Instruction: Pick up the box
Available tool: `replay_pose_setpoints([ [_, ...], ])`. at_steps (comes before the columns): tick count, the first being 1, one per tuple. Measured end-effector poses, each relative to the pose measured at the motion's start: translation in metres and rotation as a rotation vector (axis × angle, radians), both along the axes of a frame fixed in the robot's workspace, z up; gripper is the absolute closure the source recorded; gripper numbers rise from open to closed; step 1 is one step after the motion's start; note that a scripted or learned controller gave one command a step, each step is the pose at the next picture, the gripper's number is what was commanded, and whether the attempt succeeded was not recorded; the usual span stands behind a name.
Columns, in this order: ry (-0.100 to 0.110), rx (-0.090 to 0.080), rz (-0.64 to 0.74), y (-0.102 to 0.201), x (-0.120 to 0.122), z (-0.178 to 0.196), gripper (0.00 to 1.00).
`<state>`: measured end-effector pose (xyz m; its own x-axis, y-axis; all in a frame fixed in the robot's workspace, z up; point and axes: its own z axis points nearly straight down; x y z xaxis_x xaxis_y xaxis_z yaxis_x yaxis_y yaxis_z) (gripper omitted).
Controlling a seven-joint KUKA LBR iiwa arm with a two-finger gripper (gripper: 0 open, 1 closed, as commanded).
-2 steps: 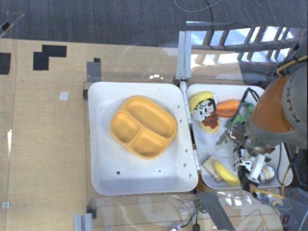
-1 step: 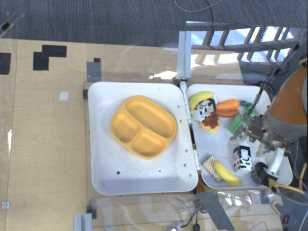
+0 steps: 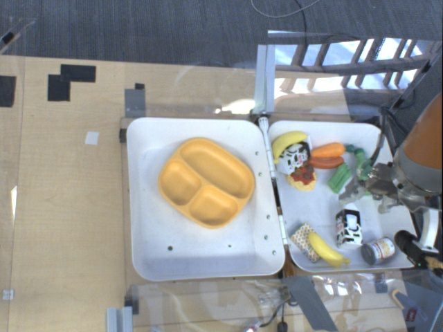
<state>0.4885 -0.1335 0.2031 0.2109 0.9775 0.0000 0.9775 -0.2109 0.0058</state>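
Observation:
A small tan box (image 3: 302, 238) with a checkered pattern lies near the front left of the right bin (image 3: 325, 131). It touches the left end of a yellow banana (image 3: 328, 250). My gripper (image 3: 354, 189) hangs over the middle right of that bin, behind the box and to its right, well apart from it. It sits just above a black-and-white cow-patterned carton (image 3: 348, 228) and next to a green toy (image 3: 340, 178). I see nothing held in it.
The right bin also holds a yellow and cow-patterned toy (image 3: 292, 151), an orange carrot (image 3: 327, 151), a red piece (image 3: 303, 178) and a tin can (image 3: 378, 250). A yellow divided plate (image 3: 206, 181) lies in the left bin (image 3: 152, 254). The arm's wrist (image 3: 415, 185) covers the bin's right edge.

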Motion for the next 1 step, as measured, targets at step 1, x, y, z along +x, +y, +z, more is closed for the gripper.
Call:
replay_pose_setpoints([
  [1,0.001,-0.001,0.158,-0.0374,0.0244,-0.019,0.0],
])
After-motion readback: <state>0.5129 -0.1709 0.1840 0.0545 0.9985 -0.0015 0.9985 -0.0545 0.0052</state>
